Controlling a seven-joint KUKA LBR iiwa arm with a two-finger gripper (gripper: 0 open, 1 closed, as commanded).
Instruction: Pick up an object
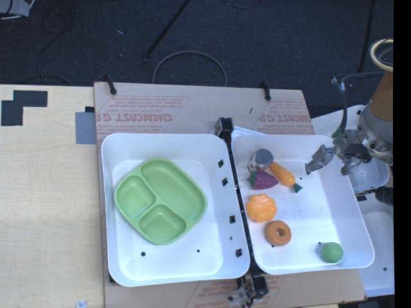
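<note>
Over the right bin's right edge: approach step, nothing grasped.

At that edge the tool (334, 158) hangs with its fingers apart and nothing between them. The right bin (359, 233) carries a carrot (281, 173), a purple piece (264, 180), a grey-blue piece (262, 157), an orange fruit (261, 207), a ring (278, 233) and a green ball (331, 252). The carrot, the likely target as the item nearest the tool, lies near the bin's far-left corner, touching the purple piece. Its long axis runs diagonally from far-left to near-right, green tip toward the tool. Judged next move: travel left, descend, and set the fingers across that axis. The left bin (122, 265) carries a green tray (160, 201).
</note>
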